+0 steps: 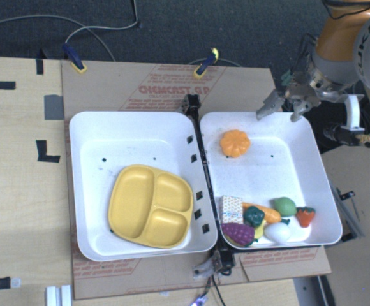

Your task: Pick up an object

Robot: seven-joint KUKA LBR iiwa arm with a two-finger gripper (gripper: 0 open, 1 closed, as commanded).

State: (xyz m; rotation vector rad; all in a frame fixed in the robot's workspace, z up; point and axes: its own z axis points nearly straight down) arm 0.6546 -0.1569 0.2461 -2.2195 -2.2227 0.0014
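Pincer (279, 111) spread with nothing between its fingers, above right bin's (319, 164) far rim, orange pumpkin (235, 143) nearby

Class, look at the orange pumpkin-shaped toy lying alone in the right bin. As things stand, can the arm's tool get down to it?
Probably yes. The orange toy lies apart from the other toys, with bare bin floor around it, and the tool hangs open at the right bin's far edge.

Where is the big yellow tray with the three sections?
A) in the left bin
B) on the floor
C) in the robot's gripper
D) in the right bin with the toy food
A: the yellow tray lies flat in the left bin, by itself.
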